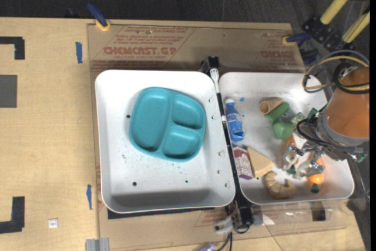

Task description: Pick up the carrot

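The gripper hangs low in the right bin, at the frame's lower right, just beside the carrot. Whether its fingers are spread cannot be told. The approach seems underway; next it must close around the carrot.

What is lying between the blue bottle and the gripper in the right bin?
In the camera view, a green toy with a tan cone beside it lies between the blue bottle and the gripper.
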You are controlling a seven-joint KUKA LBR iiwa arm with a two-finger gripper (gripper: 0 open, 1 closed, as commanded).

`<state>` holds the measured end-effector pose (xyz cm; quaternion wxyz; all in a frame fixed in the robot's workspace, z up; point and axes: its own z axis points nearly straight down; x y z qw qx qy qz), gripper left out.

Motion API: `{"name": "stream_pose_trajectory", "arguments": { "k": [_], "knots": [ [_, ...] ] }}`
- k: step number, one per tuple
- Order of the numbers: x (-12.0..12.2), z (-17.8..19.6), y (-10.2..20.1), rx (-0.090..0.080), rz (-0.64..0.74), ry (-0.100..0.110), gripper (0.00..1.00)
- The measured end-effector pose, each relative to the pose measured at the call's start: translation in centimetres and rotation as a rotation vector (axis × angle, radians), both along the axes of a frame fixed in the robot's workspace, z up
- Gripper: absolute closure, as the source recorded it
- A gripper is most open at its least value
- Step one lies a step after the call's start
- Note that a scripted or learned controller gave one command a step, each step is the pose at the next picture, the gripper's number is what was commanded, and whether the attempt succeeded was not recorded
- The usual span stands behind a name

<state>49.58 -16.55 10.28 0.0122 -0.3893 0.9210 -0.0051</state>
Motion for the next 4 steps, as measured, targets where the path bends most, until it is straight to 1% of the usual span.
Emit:
{"name": "stream_pose_trajectory", "arguments": {
  "k": [1,2,3,4],
  "knots": [
    [0.8,-1.1,0.5,-0.008,0.47,0.011,1.0],
    [1.3,-0.9,6.5,-0.016,0.423,0.008,1.0],
    [-0.6,-0.9,6.6,-0.019,0.57,-0.004,1.0],
    [4.6,8.5,17.2,-0.011,1.0,0.011,1.0]
  ]
}}
